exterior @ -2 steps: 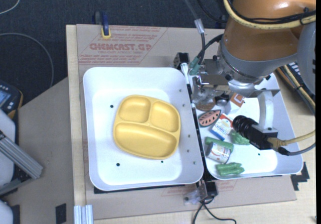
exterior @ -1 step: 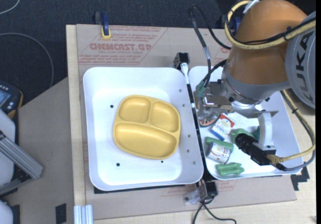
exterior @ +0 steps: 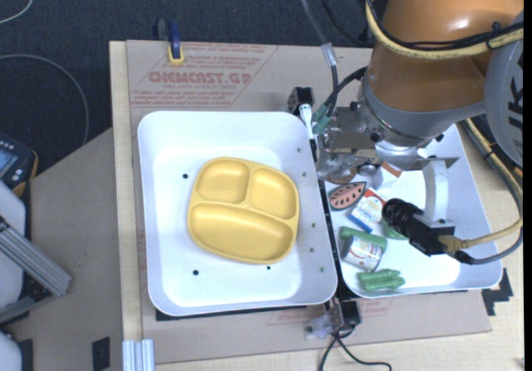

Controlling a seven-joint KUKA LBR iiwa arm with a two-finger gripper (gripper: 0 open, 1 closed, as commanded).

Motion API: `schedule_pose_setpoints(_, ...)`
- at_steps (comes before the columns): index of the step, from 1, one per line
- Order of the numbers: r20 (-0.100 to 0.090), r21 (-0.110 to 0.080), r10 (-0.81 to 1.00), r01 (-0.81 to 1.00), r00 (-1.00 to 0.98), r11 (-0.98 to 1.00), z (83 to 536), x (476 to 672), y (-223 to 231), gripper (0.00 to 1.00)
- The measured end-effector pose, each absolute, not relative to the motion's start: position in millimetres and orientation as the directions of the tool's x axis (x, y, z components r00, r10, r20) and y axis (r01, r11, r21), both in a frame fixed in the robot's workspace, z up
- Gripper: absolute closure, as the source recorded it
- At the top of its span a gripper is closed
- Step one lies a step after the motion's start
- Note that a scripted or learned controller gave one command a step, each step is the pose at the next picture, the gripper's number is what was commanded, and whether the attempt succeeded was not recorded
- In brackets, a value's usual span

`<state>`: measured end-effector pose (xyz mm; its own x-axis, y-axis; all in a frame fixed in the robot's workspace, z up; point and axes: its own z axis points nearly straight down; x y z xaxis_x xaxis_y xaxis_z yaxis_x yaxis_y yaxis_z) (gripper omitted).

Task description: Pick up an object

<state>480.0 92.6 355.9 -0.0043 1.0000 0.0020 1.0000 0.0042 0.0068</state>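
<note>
My gripper (exterior: 340,165) hangs low over the far left part of the right bin (exterior: 474,195), close to the wall it shares with the left bin. Just in front of it lies a small red-orange slice-shaped toy with dark seeds (exterior: 347,194). A blue and white packet (exterior: 366,213) lies beside that toy. Nearer the front are a small tin can on its side (exterior: 363,252) and a green pea pod (exterior: 381,280). The grey and orange arm hides the back of the right bin.
A yellow divided plate (exterior: 243,210) lies in the middle of the left bin (exterior: 162,195). A brown board (exterior: 208,74) sits under both bins. A blue and yellow clamp (exterior: 174,41) holds the board's far edge.
</note>
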Motion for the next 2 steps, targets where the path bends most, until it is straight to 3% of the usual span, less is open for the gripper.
schedule_pose_setpoints(1,-0.002,-0.008,1.000,1.000,0.004,-0.004,296,514.4,61,1.00)
schedule_pose_setpoints(2,0.004,0.009,1.000,1.000,-0.006,0.006,371,478.8,99,1.00)
